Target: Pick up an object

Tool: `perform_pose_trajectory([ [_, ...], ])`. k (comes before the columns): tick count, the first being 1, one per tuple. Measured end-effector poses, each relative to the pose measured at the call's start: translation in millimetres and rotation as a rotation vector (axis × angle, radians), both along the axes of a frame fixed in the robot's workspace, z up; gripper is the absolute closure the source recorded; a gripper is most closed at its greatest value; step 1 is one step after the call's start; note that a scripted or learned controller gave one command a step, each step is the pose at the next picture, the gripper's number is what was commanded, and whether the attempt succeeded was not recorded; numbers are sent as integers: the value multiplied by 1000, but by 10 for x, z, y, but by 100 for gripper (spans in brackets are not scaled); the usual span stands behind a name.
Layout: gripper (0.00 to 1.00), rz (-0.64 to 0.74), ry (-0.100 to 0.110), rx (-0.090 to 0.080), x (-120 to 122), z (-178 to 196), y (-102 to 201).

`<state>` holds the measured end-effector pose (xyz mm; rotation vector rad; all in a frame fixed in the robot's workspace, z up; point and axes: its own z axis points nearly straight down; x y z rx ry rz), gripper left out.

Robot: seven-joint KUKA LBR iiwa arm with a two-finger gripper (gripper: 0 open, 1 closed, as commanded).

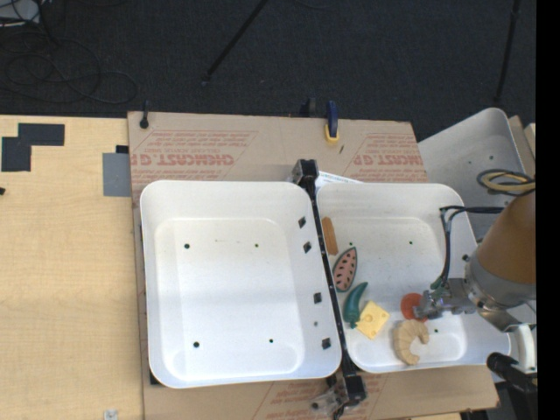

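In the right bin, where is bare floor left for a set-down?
Right bin: the far floor, beyond the red piece, is bare. The near part is crowded: teal piece, yellow block, croissant, gripper.

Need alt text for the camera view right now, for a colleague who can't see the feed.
The arm's pincer is low in the right bin, beside a red object and just above a tan croissant-shaped piece. A yellow block, a teal piece and a seeded slice lie to their left.

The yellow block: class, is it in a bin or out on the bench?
In. The yellow block lies on the right bin's floor, beside the green piece.
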<state>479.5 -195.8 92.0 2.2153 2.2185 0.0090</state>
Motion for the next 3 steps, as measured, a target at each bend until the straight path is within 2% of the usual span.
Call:
perform_pose_trajectory([
  [1, 100, 0, -5, -5, -24, 2616, 23],
  [2, 100, 1, 19, 5, -36, 1422, 431],
  [3, 100, 3, 19, 5, -56, 532, 1104],
])
